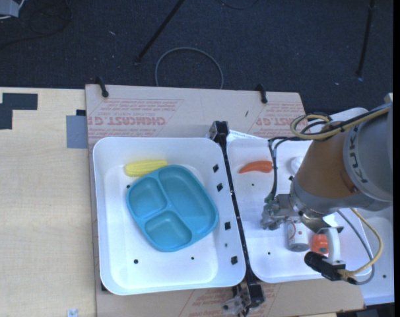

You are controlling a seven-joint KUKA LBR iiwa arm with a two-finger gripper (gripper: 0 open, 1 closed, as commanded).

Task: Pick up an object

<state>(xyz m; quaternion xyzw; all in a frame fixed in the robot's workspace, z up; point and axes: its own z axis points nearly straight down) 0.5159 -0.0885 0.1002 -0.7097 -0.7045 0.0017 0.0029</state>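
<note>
L bin (114,269) holds a blue divided plate (171,207) w/ a yellow corn-like piece (145,168) touching its upper-left edge. R bin (266,273) holds an orange carrot-like item (255,167) near its top, apart from the arm. Gripper (276,214) sits low in R bin below that item; can't tell its opening or any contact.

Robotics lab, test-cell setup. My arm (348,164) sits at a plywood worktop (35,210) with two white bins (114,243) on cardboard sheeting (154,114). Loose cables (187,65) and stand legs (164,22) on dark carpet behind.
</note>
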